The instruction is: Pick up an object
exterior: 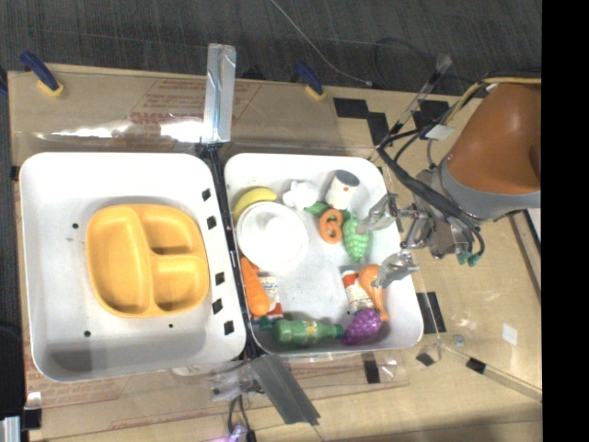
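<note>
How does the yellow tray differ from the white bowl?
The yellow tray is squarish with compartments and lies in the left bin; the white bowl is round, undivided, smaller, and lies among toys in the right bin. The tray lies alone; the bowl is crowded. Both rest open side up.

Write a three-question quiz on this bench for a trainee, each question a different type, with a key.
1. True or false: the yellow divided tray lies in the right bin.
2. Which lies nearest the purple grapes? A) the white bowl B) the green bottle C) the yellow divided tray
3. Fill in: the gripper hangs at the ____ edge of the right bin.

Key: 1 false, it lies in the left bin. 2 B. 3 right.
</note>
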